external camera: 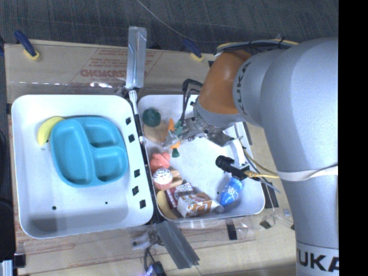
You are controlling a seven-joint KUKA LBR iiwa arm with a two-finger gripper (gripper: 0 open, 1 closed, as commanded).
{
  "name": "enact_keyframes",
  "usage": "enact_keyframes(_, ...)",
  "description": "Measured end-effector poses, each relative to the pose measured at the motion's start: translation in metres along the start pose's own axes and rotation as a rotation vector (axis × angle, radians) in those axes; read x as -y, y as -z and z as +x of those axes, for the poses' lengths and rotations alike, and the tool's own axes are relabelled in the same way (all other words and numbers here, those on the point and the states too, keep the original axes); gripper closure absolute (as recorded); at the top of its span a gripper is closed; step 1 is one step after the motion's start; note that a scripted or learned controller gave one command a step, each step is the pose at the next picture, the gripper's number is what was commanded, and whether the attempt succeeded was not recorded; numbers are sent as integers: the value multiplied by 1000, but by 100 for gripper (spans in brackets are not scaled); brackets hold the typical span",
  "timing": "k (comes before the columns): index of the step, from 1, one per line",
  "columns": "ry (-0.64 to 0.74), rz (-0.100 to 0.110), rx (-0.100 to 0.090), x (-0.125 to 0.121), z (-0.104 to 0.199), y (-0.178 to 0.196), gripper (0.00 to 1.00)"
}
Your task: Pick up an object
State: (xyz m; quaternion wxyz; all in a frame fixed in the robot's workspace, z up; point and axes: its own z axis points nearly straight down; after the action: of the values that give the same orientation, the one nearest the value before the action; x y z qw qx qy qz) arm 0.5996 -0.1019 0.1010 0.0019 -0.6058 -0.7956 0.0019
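Nearest me, at the bottom of the frame, a grey metal strut (175,245) lies on the brown bench (75,255), just below the gap between the two white bins. Low in the right bin (253,204) I see a brown packet (193,204) lying on a tan dish (162,206), with a blue item (231,193) to its right. Just above these are a sprinkled white ball (162,177) and a pink piece (158,161).

The left bin (69,211) holds a blue divided tray (89,150) with a yellow banana (47,129) at the tray's upper left edge.

Further up, the hand (177,135) sits low in the upper left part of the right bin, beside an orange piece (171,124), a tan disc (154,133) and a dark green ball (152,117). I cannot tell whether it is released or clenched. The grey arm (299,125) covers the right side of the frame.

Beyond the bins lies a brown board with red print (103,62), with a blue clamp (26,45) at upper left, then dark carpet (69,10).
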Motion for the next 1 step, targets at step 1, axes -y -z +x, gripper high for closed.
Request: enact_keyframes(1, -280, -7, 0, -57, 33, 93, 100)
